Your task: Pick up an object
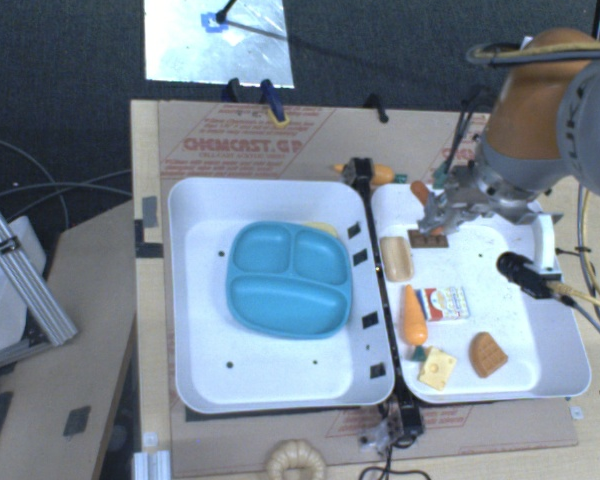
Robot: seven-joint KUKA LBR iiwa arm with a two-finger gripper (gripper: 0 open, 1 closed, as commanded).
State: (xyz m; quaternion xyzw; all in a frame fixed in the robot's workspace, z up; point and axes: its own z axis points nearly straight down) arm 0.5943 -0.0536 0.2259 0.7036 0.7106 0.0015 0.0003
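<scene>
Two white bins on a cardboard-topped bench. Right of frame centre, gripper (435, 218) low over the right bin (540, 368), finger state impossible to tell. Just beneath it, small brown block (429, 238).

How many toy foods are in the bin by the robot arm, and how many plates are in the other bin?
Toy foods in the right bin: 6 (brown block, bread roll, carrot, small box, cheese, toast)
Blue plates in the left bin: 1
Total: 7

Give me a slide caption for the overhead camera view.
Robot hand over the right bin of toy food; blue divided plate in left bin.
</scene>
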